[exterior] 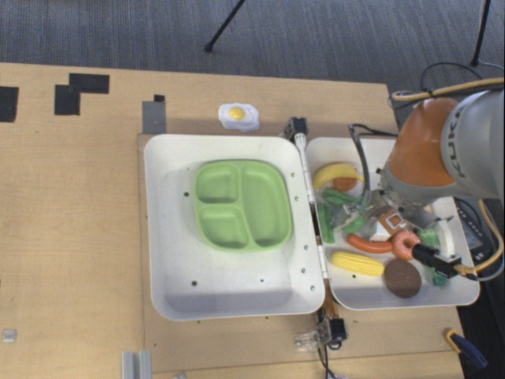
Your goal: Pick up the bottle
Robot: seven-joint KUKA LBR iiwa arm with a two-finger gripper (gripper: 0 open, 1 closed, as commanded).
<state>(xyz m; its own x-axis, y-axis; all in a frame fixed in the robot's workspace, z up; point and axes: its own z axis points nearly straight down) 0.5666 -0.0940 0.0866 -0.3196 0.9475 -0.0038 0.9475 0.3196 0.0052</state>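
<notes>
Seemingly the bottle (341,201) is the dark green piece lying on its side in the upper middle of the right bin (410,302). It is small and tangled with other green bits, so this reading is uncertain. The tool (375,212) is low over the clutter, just right of the bottle. Whether it is apart or together cannot be told, and nothing shows clamped in it. The arm (442,144) enters from the right and covers that side of the bin.

Around the bottle are a banana (338,175) just above, an orange sausage (369,245) below, and a cob (357,264) and a brown disc (402,278) nearer the front wall. The left bin (170,279) holds a green plate (241,204), well apart from the action. A toy egg (238,117) lies on the worktop (71,235) behind it.

Step in hand, by judgement: the approach, with the grasp not yet made. The next move calls for centring over the bottle's body, closing across its narrow width, then lifting straight up. The neighbours crowd it closely and could be caught along with it.
</notes>
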